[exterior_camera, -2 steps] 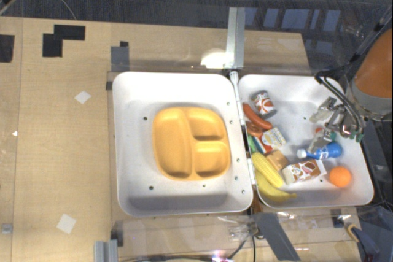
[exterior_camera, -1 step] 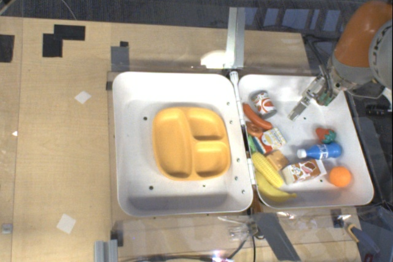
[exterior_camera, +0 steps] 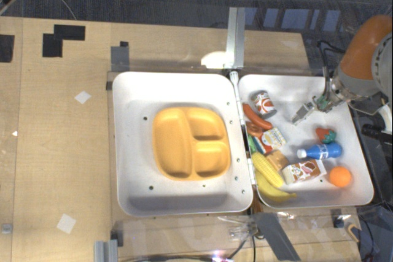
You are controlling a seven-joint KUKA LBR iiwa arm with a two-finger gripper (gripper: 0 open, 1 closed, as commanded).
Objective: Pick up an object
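The hand (exterior_camera: 305, 111) hangs over bare floor in the upper part of the right bin (exterior_camera: 362, 190). Its fingers look spread and nothing sits between them. The pickable things crowd the bin's left and lower sides: can (exterior_camera: 263, 102), sausage (exterior_camera: 256, 117), banana (exterior_camera: 268, 178), blue bottle (exterior_camera: 319, 151), orange (exterior_camera: 339, 177). The can is nearest, I'd guess. A yellow tray (exterior_camera: 190, 142) fills the left bin (exterior_camera: 132, 132).

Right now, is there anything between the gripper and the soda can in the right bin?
Nothing visible. The gripper hangs over bare bin floor in the right bin, and the soda can lies to its left in the view, with only white floor between them. The sausage lies below that path.
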